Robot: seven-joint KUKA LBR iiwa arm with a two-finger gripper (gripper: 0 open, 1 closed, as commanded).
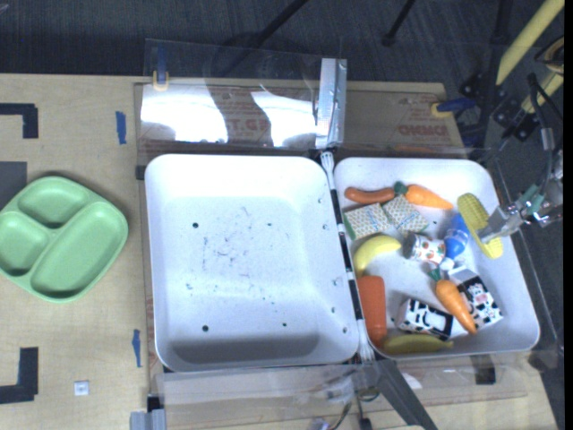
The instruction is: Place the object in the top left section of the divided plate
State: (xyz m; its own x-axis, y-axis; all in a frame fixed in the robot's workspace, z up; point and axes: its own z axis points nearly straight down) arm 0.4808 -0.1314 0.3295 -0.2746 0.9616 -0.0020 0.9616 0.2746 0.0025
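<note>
Slanted overhead view of both bins [237, 240]

I see the pale green three-section divided plastic plate [61, 237] lying flat on the tabletop, at nine o'clock from the bins, its sections bare.

Colours on the bench

A pale green divided plate [61, 238] sits left; both bins [242, 258] are white. In the right bin: orange carrots [428, 197], yellow corn [478, 219], a yellow banana [376, 251], and a black-and-white spotted toy [479, 299].
</note>
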